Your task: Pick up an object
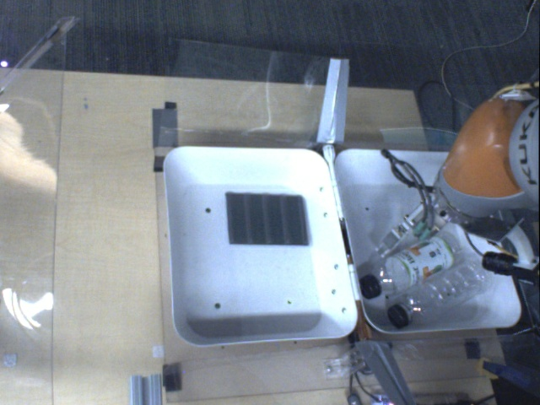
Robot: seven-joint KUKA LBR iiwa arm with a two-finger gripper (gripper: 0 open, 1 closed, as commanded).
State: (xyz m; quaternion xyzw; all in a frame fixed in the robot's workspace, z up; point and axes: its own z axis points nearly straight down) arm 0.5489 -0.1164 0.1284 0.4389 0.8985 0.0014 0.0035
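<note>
the arm's gripper (419, 226) hangs low in the right bin (363, 192), directly over a heap of clear plastic bottles. the nearest of them, a clear bottle with a green-and-white label (419, 262), lies on its side just below and in front of the jaws, its long axis running from its black cap (369, 286) at the lower left up toward the right. a second clear bottle (439, 298) lies alongside it, nearer the bin's front rim, with its own black cap (397, 315) pointing the same way. whether the jaws are spread or pressed together cannot be told; cables and glare hide them. nothing is plainly pinched. the left bin (186, 226) shows a dark ribbed panel (267, 218) at its middle. both bins sit on a pale wooden worktop (101, 226), with clear plastic screens around and dark carpet beyond.
</note>
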